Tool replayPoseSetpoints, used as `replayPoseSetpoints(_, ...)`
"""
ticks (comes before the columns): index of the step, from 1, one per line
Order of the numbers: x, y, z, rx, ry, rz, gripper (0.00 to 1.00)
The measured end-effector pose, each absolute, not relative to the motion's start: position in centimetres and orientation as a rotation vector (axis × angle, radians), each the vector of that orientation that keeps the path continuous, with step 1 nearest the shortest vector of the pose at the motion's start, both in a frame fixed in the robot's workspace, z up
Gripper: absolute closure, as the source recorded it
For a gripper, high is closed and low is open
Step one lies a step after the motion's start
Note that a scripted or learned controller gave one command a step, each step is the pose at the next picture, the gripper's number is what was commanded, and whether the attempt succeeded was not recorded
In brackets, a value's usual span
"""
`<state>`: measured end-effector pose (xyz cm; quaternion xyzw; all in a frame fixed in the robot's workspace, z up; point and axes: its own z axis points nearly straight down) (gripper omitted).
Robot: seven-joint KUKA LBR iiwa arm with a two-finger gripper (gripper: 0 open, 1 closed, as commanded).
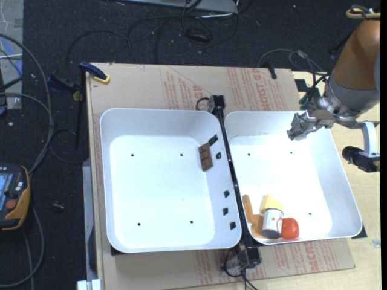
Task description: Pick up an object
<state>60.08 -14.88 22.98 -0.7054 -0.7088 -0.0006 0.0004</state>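
Several small, light, rigid-looking toys (275,219) crowd our right bin's (320,180) corner; we'd pinch the red ball (289,228); hand (299,128) state unclear.

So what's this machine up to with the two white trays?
A robot arm reaches in from the right, its gripper over the far edge of the right bin. It is meant to pick something up. A small pile, including a red ball and a yellow block, sits in that bin's near corner. A brown piece lies in the left bin.

Left bin (121,125): one block (206,157) at its right wall. Right bin (338,186): cluster of objects (273,218) at near-left corner.
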Motion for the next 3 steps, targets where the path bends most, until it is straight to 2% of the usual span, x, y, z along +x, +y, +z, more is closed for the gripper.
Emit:
replayPoseSetpoints(1, 60.5, -9.8, 22.0, -2.216, -2.225, 0.0, 1.0)
replayPoseSetpoints(2, 60.9, -4.7, 23.2, -2.216, -2.227, -0.002, 1.0)
replayPoseSetpoints(3, 62.2, -0.3, 23.6, -2.217, -2.226, -0.002, 1.0)
